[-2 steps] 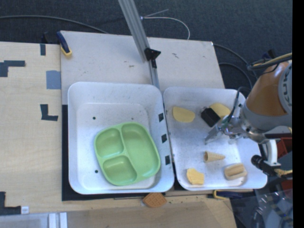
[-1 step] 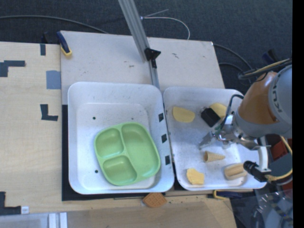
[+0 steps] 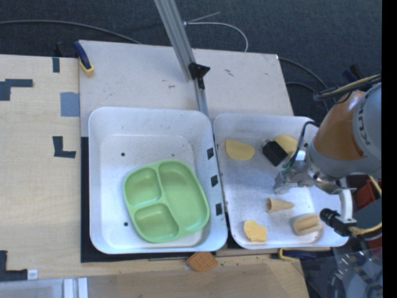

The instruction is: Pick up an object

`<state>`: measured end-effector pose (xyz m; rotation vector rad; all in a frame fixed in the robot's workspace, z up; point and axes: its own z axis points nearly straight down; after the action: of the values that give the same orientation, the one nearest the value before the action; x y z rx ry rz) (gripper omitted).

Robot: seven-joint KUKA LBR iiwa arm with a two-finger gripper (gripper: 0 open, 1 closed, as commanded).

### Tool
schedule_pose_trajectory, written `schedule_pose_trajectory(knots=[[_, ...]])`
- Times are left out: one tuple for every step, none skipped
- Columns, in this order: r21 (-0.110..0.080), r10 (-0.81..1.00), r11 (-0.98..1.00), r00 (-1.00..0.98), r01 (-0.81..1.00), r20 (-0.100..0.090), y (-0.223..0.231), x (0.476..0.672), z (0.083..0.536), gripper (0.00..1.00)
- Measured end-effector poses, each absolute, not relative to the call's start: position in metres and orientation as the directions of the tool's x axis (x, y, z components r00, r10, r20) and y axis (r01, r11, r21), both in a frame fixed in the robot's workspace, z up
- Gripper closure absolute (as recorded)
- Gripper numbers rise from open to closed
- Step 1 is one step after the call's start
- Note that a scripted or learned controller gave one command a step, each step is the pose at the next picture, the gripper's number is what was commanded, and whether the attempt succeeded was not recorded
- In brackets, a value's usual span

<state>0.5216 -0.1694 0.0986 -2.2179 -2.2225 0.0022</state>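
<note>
Grey gripper (image 3: 286, 182) is hanging over the right bin (image 3: 248, 124), just above a cone-shaped piece (image 3: 279, 204); finger state cannot be told. No legible writing is showing.

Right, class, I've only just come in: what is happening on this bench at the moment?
A grey robot arm with an orange band reaches in from the right, and its hand hangs low over the right bin. That bin holds several small tan and yellow food-like pieces, including a cone-shaped piece just below the hand, plus a black block. Nothing shows between its fingers, so no object appears picked up yet. The left bin holds a green divided plate.
</note>
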Motion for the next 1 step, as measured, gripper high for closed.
schedule_pose_trajectory(knots=[[0.002, 1.000, 0.002, -0.002, 1.000, 0.000, -0.1658, 0.5241, 0.1409, 1.00]])
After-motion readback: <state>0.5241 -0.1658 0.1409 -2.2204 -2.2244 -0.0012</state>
